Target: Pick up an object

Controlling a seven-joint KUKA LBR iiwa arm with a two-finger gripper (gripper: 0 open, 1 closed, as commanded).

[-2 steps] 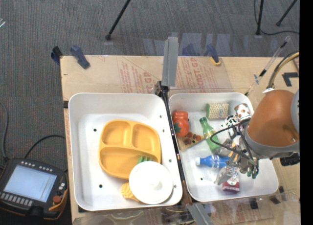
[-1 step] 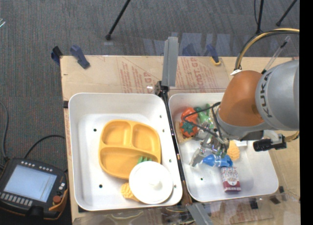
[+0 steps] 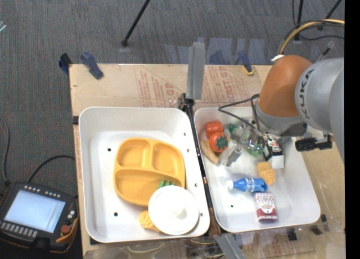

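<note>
The gripper [image 3: 241, 142] hangs low inside the right bin [image 3: 306, 196], near its far left part, its metal fingers spread apart with nothing between them. Just to the left of the fingers, almost touching them, lies a red tomato toy [image 3: 217, 142] with a green leafy top, and a second red piece [image 3: 214, 128] sits just behind it against the bin's far left corner. A tan, flat piece [image 3: 208, 152] lies beside the tomato on its near side. To the right of the gripper rests a small white carton [image 3: 275, 155] with dark print, and just in front of it a yellow ridged piece like corn [image 3: 266, 172]. Nearer the camera lies a blue bottle [image 3: 247, 184] on its side, white cap pointing left, and nearer again a small red and white packet [image 3: 265, 206]. Above the gripper, the grey arm's orange band [image 3: 284, 86] fills the upper right. The left bin [image 3: 95, 196] holds a yellow divided tray [image 3: 147, 169], with a white round lid [image 3: 173, 210] overlapping its near right corner and a green scrap [image 3: 165, 183] between them.
</note>
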